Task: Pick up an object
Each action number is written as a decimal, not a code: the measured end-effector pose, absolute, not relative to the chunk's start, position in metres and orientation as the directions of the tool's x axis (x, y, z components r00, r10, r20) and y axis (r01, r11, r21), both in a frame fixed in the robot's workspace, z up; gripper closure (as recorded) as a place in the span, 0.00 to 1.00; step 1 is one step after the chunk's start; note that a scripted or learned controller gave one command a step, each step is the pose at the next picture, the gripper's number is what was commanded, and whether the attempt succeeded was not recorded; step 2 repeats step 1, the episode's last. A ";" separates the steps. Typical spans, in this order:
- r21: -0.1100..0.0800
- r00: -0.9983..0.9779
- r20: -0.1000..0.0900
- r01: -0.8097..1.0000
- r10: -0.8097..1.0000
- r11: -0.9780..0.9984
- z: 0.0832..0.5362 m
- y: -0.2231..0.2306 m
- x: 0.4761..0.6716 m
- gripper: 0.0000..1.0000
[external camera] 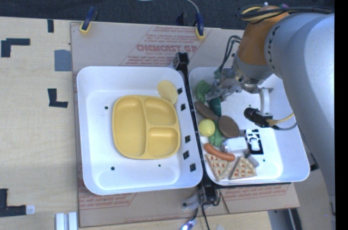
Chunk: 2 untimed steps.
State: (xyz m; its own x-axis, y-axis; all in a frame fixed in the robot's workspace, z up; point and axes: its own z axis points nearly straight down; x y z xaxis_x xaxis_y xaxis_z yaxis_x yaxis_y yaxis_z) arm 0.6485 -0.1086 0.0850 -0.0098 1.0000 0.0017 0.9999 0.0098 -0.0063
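Two white bins side by side on the bench. Left bin has one yellow divided plate with three compartments, sitting about in the middle, plus one pale yellow piece just off the plate's upper right corner, near the divider between the bins. Right bin is where all the toy food is piled, mostly along its left side: one leafy green thing at the top, one long brown piece below it, one yellow ball, one brown oval right beside the ball, one hot dog lying slanted under those, and two waffle-looking triangles at the bottom, touching each other. There's also a white block with black markings near the middle of that bin. The arm comes in from the right with its orange band over the top edge of the right bin, wrist angled down and left. The gripper is down low in the upper left part of the right bin, right at the leafy green thing and a teal bit next to it, but can't tell from this angle whether it's grasping anything or even whether it's closed
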 end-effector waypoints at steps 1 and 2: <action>0.005 -0.009 0.004 1.000 1.000 0.009 0.190 -0.035 0.607 1.00; 0.005 -0.009 0.004 1.000 1.000 0.009 0.190 -0.035 0.607 1.00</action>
